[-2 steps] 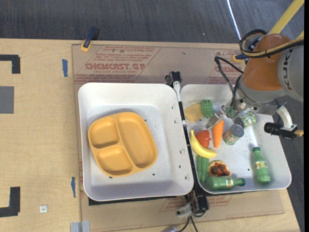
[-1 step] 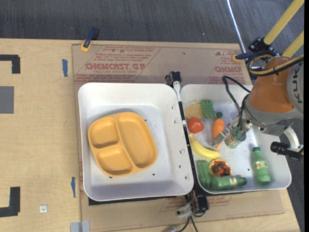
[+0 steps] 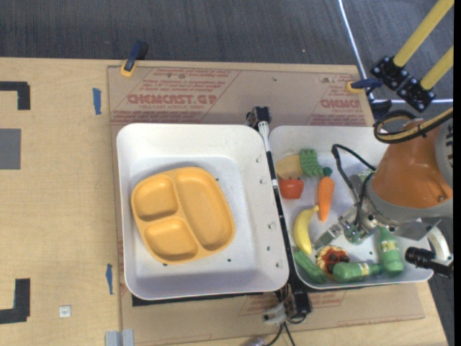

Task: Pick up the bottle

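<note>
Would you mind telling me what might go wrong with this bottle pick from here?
Two risks:
1. The green bottle stands in the right bin's crowded near corner beside another green item, so the gripper may catch the wrong thing.
2. The banana and carrot lie near the gripper and could be knocked aside.

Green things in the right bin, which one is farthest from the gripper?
The knobbly green toy at the bin's far end, beside the tan block. The other green things lie at the near end by the gripper.
</note>
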Tool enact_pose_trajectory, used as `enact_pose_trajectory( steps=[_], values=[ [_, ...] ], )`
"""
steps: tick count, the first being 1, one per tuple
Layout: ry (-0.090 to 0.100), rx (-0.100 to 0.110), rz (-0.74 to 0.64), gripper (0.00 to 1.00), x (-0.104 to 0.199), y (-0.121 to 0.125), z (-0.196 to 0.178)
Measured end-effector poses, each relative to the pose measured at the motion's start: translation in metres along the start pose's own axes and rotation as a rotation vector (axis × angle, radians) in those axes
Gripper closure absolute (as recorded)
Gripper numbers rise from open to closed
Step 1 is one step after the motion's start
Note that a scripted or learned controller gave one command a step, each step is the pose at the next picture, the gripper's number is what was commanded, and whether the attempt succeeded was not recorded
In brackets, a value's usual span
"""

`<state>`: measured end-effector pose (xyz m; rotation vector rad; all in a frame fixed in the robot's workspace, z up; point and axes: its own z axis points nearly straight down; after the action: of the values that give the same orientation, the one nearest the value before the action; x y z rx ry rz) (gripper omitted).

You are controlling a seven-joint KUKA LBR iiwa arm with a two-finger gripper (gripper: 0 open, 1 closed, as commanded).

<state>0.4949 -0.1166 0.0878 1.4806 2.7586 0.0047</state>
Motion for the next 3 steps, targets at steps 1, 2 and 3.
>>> enact_pose_trajectory(
  steps=[1,2,3],
  values=[
    [0.007,0.005,-0.225,0.0,0.009,-0.01,-0.124],
    [0.005,0.004,-0.267,0.0,-0.022,-0.002,-0.1],
    [0.009,0.005,-0.472,0.0,-0.046,0.003,-0.053]
  ],
)
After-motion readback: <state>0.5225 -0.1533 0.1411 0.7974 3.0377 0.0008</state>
